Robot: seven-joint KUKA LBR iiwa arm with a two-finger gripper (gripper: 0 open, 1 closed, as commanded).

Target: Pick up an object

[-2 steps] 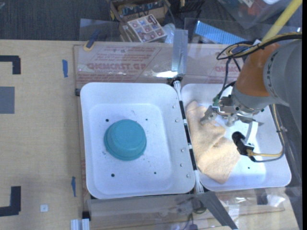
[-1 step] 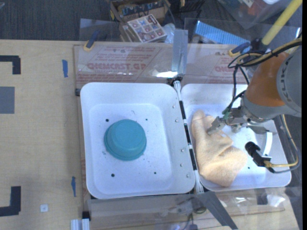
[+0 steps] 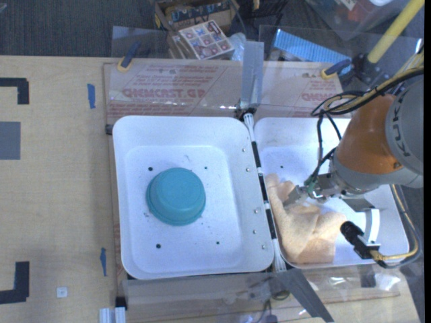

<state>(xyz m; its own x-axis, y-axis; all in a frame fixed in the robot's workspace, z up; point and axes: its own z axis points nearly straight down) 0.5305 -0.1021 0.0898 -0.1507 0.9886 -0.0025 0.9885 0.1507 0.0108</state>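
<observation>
A tan cloth [image 3: 311,233] is lying crumpled in the near half of the right bin [image 3: 291,152], filling its 7 o'clock corner and pressing against the wall shared with the left bin [image 3: 135,140]. The hand [image 3: 295,198] is sitting low over the cloth's 11 o'clock edge, touching or just about touching the fabric. Whether the hand is apart or together I cannot tell, as the cloth and the wrist are crowding it. The grey arm [image 3: 369,143] with its orange band is reaching in from 3 o'clock above that bin.

In the left bin, a teal bowl [image 3: 176,195] is resting upside down near the centre, well apart from the hand. Both bins are standing on the wooden counter [image 3: 54,180]. Beyond them, at 12 o'clock, a cardboard box [image 3: 199,25] is sitting on the floor.

By my reading, the grasp itself is the step in hand, with the cloth as the chosen thing. The next move is calling for a firm pinch on a fold, then a straight lift. A soft cloth may be slipping free or trailing, so the rise should be high enough to clear the bin wall.
</observation>
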